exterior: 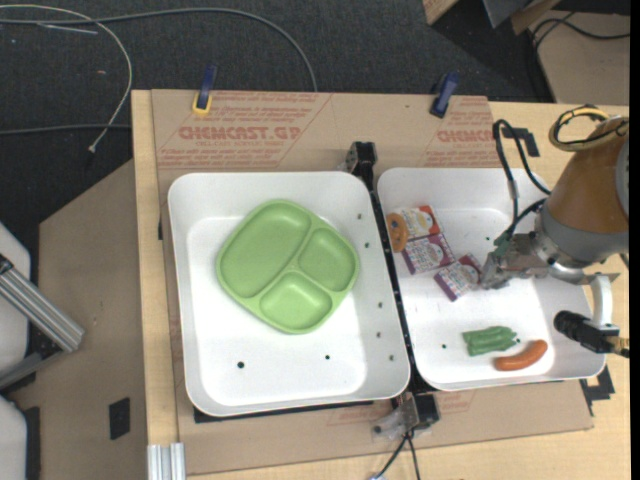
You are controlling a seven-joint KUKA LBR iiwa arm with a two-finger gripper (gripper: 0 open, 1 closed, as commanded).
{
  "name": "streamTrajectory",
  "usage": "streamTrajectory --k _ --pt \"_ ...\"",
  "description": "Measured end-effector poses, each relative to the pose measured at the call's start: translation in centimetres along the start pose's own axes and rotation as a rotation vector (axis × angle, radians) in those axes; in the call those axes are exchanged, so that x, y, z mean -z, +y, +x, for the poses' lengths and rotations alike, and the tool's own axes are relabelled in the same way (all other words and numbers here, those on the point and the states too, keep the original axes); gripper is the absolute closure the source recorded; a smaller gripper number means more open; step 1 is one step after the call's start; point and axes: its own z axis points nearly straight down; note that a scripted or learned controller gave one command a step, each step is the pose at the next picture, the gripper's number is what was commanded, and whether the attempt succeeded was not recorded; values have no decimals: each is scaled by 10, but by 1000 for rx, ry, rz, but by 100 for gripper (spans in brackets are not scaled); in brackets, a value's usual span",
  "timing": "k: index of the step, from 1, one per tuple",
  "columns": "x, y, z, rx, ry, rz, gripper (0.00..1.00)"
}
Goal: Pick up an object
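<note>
lying nearest in the right bin (430,363) are a sausage (521,355) and a green piece (489,340), both untouched, so nothing is picked up yet. beyond them the end effector (497,268) sits low beside a purple packet (456,276); i cannot tell its state, its tips blurred against the wrist.

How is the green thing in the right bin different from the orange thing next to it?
The green toy is green and chunky; the orange toy is orange and thinner. The green toy lies nearly level across the picture, while the orange toy tilts, with its right end higher. The green toy sits a little farther from the bin's near edge than the orange toy. Both are small, lie in the right bin, and sit apart from the gripper.
</note>
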Motion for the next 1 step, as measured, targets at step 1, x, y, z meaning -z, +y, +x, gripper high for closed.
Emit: streamTrajectory --k 1 --pt "43 -1 1 -1 -5 6 100"
